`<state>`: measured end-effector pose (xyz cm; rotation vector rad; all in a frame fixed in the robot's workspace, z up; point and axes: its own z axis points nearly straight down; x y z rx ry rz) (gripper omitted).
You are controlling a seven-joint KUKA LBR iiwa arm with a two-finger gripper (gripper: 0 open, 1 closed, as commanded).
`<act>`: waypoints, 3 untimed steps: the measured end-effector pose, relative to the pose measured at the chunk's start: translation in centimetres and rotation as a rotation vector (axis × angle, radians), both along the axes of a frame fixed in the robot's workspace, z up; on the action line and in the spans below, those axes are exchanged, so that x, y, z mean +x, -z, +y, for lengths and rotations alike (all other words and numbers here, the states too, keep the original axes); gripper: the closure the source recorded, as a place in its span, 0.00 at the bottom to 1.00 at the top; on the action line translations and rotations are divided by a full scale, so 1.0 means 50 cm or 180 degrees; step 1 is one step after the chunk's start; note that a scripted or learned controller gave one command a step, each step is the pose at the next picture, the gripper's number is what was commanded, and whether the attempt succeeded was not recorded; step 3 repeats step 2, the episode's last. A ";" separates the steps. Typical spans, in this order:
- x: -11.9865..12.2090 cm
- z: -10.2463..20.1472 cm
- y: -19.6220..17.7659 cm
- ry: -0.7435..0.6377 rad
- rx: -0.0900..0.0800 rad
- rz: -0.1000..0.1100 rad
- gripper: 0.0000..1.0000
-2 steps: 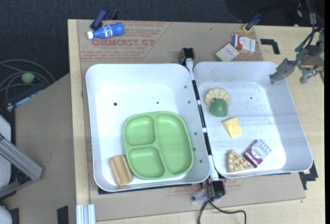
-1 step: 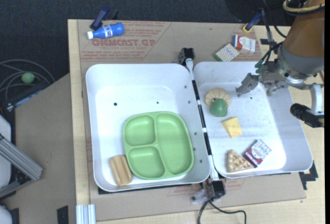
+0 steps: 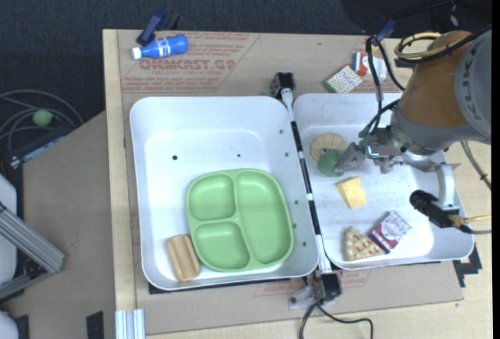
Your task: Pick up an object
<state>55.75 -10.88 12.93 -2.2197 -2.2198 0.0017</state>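
- The arm (image 3: pixel 437 95) reaches in from the right and hangs over the right bin (image 3: pixel 312 112), its orange band above the wrist in plain sight.
- The gripper (image 3: pixel 349 163) points left and low into that bin; one finger tip lies against a small green object (image 3: pixel 327 162). Whether it is open or closed I cannot tell, and nothing is seen held in it.
- The green object sits near the right bin's left wall, touching a round tan cookie-like piece (image 3: pixel 326 145) just behind it.
- Nearer the camera in the same bin lie a yellow cheese-like block (image 3: pixel 351 192), a waffle-patterned wedge (image 3: pixel 359 244) and a small red-and-white packet (image 3: pixel 391 230) beside it.
- The left bin (image 3: pixel 152 173) holds a green divided plate (image 3: pixel 237 218) with a tan bread-like piece (image 3: pixel 183 257) just off its left corner.
- On the tabletop (image 3: pixel 234 68) behind the bins lies a blue-and-white bottle (image 3: pixel 160 47).
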 end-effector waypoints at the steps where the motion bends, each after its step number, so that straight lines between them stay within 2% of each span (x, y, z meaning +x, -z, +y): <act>1: -0.025 -0.007 0.091 0.0001 0.0000 0.0001 0.00; 2: -0.023 -0.007 0.070 0.0002 -0.0003 -0.0008 1.00; 3: -0.023 -0.007 0.070 0.0002 -0.0003 -0.0008 1.00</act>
